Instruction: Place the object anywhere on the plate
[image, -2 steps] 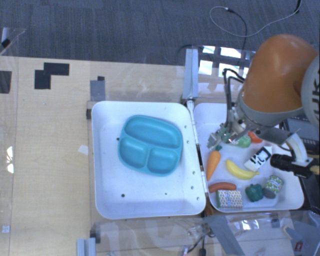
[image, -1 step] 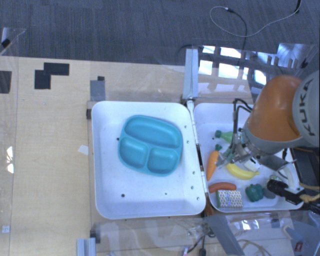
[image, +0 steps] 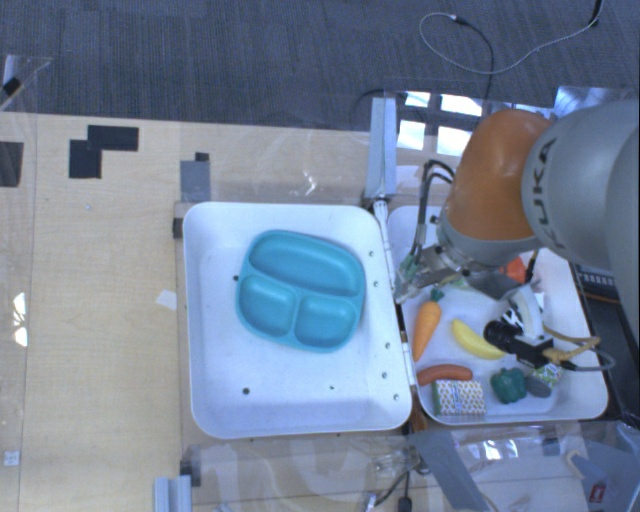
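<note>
1. Near edge of the right bin (image: 585, 400): a patterned block (image: 460, 397), a red sausage (image: 443, 375) and a green item (image: 510, 385) lie loose along the front wall. They are near one another, and the sausage is just beside the block. Their scatter suggests a stock of candidates, not a deliberate layout.

2. Mid bin: a banana (image: 475, 340) lies at a slant. Left of it is the carrot (image: 427, 328), close to the wall shared with the left bin (image: 300, 405). Its leafy end points away from the camera, toward the claw. As the item closest to the claw, the carrot is judged to be the object to move. It rests in the right bin, not on the plate.

3. Claw (image: 415, 272): positioned over the far left part of the right bin, just beyond the carrot's leafy end. Whether it is apart or together cannot be told at this angle. Nothing is seen clamped in it. Contact with the carrot cannot be confirmed.

4. Plate (image: 300, 290): blue, three compartments, centred in the left bin. Any compartment is an acceptable target, so the central position gives margin on all sides.

5. Arm (image: 500, 190): reaches in from the right, over the far end of the right bin. The bench (image: 100, 300) extends to the left.
</note>
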